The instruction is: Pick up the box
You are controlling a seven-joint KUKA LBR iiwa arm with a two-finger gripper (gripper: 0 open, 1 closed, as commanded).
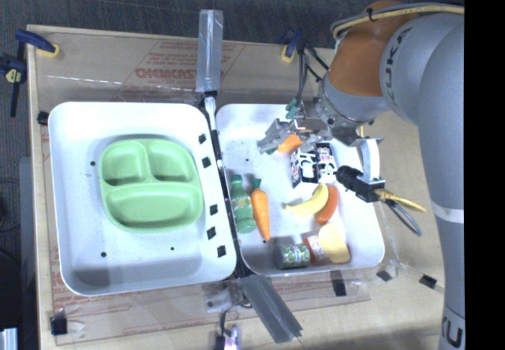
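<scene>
Grey arm (426, 65) is covering the right bin's (237, 128) far right corner, and the gripper (304, 132) is so tangled up with wrist hardware and an orange bit right under it that whether it's apart or together is anyone's guess. The box (313, 165), black-and-white print, is lying just below the gripper, and it's hard to say whether they're touching. Crowding around it: one banana (313, 202) with something red-orange (328, 203) tucked against it, one carrot (260, 213) beside a green bottle (241, 202), a small can (295, 255) and a pale yellow piece (335, 244) near the front wall. Labels are too blurry to read. Over in the left bin (71, 135), one green divided tray (151, 183) is sitting by itself.
</scene>
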